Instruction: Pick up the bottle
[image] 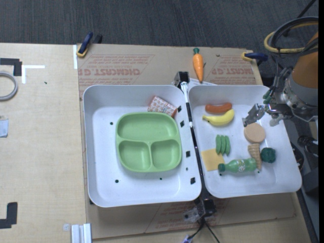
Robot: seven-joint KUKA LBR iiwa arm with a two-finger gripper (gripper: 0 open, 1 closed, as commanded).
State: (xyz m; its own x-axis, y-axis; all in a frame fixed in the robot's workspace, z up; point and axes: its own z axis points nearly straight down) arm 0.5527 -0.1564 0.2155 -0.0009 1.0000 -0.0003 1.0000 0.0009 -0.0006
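Bottle lies flat in right bin, long axis left-right, toward me from end effector. I can't tell its opening.

Mirrored "CHEMCAST" print on cardboard

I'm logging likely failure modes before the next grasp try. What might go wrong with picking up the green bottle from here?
1. The green plastic bottle lies on its side, so it may roll out from under the fingers.
2. It touches the tan ice-cream cone and sits beside the yellow cheese slice; a descent could knock or grab those instead.
3. The gripper hovers farther back above the right white bin, over the round tan cookie.
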